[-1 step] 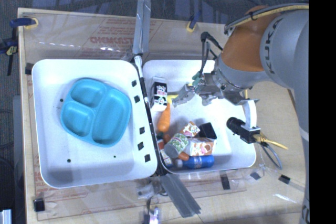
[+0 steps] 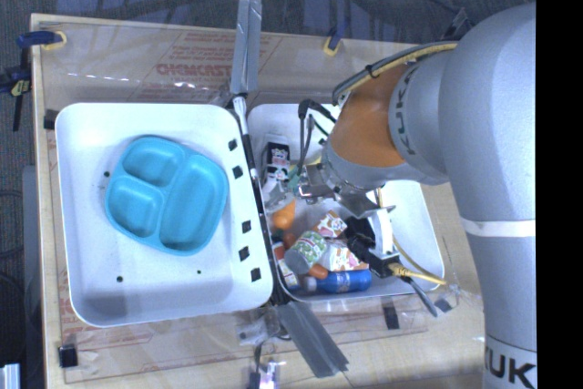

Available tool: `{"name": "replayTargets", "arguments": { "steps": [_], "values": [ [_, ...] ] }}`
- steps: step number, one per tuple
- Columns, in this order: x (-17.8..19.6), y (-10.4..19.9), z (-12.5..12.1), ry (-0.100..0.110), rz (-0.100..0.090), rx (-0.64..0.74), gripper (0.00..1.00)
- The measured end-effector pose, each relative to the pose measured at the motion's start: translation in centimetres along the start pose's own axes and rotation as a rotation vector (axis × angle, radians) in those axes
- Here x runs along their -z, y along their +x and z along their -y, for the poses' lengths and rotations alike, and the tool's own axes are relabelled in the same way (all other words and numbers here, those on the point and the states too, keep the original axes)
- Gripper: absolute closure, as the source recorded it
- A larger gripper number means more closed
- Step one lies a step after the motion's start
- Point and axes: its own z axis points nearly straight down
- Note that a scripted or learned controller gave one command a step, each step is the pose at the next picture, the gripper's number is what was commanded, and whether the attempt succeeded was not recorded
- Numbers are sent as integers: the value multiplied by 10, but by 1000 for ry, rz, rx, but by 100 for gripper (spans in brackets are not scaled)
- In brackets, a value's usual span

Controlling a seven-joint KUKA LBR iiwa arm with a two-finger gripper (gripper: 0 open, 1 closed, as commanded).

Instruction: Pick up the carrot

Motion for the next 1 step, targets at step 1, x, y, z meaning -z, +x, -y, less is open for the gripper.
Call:
{"name": "replayTargets", "arguments": {
  "steps": [1],
  "values": [
    [-21,-20,5,6,-14,-6,0]
  ]
}}
